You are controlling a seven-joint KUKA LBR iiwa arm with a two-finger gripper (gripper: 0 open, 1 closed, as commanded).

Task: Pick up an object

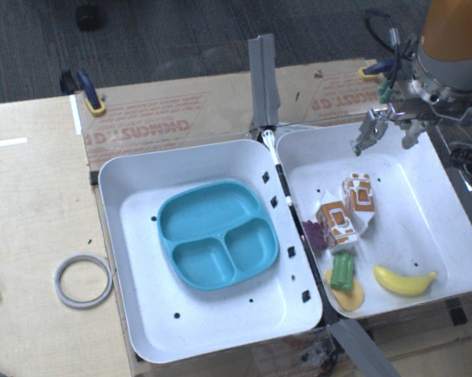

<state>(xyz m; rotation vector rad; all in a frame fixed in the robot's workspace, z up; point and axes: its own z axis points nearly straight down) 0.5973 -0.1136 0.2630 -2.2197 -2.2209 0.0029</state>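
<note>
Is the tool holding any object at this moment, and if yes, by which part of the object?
Nothing is held. The tool hangs open above the far edge of the right bin, apart from the banana.

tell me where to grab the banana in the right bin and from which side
Grip the banana across its thick middle, coming straight down from above. It lies flat on the bin floor, apart from the other items, so fingers could likely close across its narrow width.
</note>
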